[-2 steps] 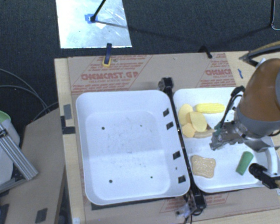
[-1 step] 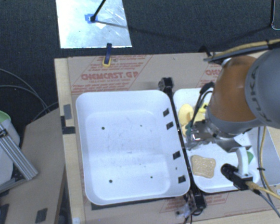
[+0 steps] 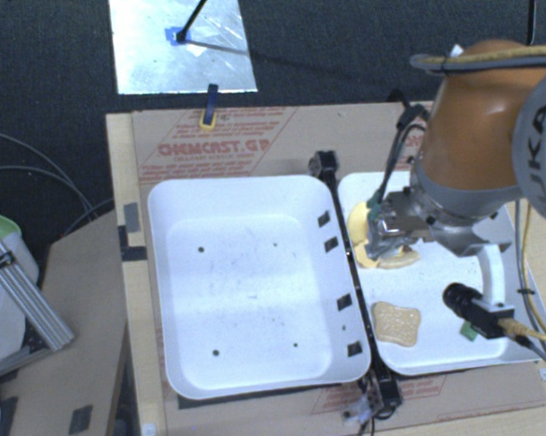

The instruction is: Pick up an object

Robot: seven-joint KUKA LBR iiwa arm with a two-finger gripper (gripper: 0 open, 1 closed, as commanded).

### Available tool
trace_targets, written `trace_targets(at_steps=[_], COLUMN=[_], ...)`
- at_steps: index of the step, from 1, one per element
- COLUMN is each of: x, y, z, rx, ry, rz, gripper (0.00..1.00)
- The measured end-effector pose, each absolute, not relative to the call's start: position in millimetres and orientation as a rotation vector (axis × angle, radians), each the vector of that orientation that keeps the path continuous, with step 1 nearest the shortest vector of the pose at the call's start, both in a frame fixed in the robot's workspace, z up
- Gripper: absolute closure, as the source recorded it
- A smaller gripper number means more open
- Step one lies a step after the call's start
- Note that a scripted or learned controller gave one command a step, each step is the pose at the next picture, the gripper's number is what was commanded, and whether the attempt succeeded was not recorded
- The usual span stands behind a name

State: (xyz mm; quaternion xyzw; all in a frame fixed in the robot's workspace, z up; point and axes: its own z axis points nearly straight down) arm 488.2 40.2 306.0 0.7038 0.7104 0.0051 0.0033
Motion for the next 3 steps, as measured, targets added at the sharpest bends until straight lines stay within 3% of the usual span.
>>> trace_targets(at_steps=[1, 2, 3], x=[592.8, 641.9, 622.0], y=[54.6, 120.5, 220.5], z=[179.5, 409.0, 442.9], rx=[2.211, 2.201, 2.206], ry=[2.227, 2.224, 2.235], rz=[0.005, 0.031, 0.012], gripper=[1.0, 1.0, 1.0])
